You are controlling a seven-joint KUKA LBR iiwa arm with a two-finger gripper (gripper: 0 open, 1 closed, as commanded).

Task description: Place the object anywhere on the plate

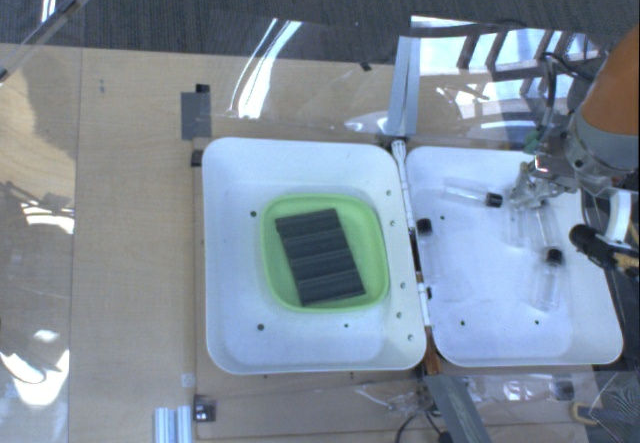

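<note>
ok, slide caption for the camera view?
Dark ridged block on green plate in left bin; arm over right bin.

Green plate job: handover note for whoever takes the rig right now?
Gripper: over the right white bin, upper area; finger state unclear.
Dark grey ribbed rectangular block: lying flat on the square green plate in the left white bin.
Done: block looks to be on the plate already.
Left: probably nothing but confirming placement. Clear plastic tubes with black caps lie in the right bin near the gripper.
</note>
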